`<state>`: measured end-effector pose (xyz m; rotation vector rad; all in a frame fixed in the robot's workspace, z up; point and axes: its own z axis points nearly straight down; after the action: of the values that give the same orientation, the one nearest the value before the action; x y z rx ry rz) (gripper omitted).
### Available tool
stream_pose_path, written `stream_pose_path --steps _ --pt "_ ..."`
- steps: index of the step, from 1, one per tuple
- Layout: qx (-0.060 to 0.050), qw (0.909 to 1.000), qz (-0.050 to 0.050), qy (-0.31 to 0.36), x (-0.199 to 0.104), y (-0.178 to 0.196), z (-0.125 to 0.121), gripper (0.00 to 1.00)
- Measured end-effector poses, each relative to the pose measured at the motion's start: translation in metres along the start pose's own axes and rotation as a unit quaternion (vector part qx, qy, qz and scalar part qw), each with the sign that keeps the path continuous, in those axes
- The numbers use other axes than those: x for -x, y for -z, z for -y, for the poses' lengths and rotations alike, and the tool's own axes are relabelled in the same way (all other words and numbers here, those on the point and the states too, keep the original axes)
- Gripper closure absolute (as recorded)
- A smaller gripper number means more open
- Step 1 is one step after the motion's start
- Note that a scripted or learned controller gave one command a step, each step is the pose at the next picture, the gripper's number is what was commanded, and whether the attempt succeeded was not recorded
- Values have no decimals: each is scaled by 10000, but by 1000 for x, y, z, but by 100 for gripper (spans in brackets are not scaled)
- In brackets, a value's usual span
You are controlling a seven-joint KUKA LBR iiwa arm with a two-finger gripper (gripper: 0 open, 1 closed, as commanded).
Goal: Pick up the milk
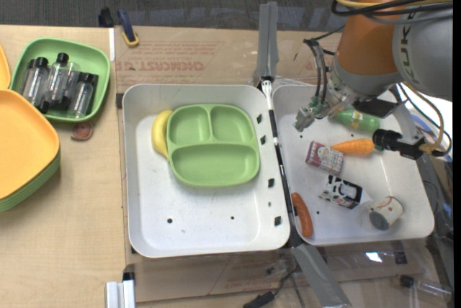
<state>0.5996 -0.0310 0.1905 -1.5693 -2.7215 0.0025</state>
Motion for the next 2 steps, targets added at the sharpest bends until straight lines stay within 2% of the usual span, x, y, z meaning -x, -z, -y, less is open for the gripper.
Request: stream_pose_path --steps 1,2 --pt "1 9996 -4 295 -29 1 73 100" --pt "6 9983 4 583 9 62 21 100"
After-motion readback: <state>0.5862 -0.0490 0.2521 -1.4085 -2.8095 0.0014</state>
